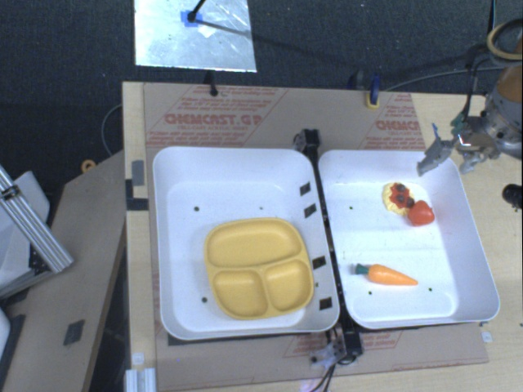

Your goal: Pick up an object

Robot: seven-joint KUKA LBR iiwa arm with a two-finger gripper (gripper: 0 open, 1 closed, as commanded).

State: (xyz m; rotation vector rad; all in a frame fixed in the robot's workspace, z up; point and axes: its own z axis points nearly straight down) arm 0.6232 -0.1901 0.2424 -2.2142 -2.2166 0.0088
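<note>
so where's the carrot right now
The carrot lies in the right bin, toward its near edge, tip pointing right. The yellow and red toy food sits farther back, and the gripper is above the bin's far right corner.

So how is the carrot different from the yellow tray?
The carrot is orange, thin and pointed; the yellow tray is wide, flat and split into three compartments. The carrot is much smaller than the tray. The carrot lies in the right bin, while the tray sits in the left bin. Both look like plastic toys, and both lie apart from the gripper.
</note>
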